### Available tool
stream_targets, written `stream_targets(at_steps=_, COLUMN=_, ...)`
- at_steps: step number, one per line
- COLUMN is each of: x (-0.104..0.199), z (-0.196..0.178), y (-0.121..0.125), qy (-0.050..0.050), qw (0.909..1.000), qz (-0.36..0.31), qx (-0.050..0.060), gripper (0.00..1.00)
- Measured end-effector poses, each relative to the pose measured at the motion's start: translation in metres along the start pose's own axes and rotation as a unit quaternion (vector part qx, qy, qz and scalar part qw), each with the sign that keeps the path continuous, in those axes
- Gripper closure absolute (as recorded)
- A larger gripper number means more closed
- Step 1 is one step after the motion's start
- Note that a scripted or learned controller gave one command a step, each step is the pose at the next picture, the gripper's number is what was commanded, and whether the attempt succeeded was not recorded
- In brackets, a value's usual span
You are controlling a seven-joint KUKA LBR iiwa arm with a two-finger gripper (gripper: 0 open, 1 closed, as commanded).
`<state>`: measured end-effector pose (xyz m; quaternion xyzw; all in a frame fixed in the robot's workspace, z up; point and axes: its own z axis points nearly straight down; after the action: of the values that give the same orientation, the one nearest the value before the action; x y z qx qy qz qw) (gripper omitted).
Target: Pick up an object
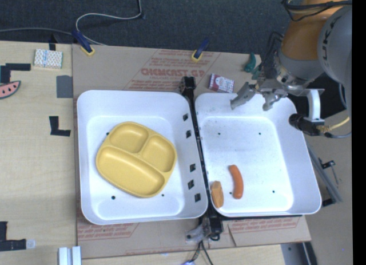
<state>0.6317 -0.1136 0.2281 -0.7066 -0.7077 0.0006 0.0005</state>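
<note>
Orange-red sausage [235, 181], slim and slightly curved, lies in the right bin [297, 161]; jaws spread wide, holding nothing.

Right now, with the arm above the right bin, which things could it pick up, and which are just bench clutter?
Job:
orange sausage-shaped toy
small tan bread-like piece
yellow three-compartment plastic tray
gripper, jaws open

Lying about:
small red-and-white packet
yellow-and-blue clamps
white sponge-like pad

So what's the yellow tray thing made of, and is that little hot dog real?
The yellow divided plate looks like smooth moulded plastic: even colour, rounded compartments, a soft sheen. The hot dog is probably a plastic toy too, being evenly orange and glossy, though it is too small to be sure.
</note>
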Motion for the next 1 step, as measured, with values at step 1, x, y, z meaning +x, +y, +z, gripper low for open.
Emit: stream_targets(at_steps=1, x=-0.0104, z=0.1203, y=-0.0567, qy=0.0, qw=1.0, qz=0.001, qx=0.001, gripper=0.0)
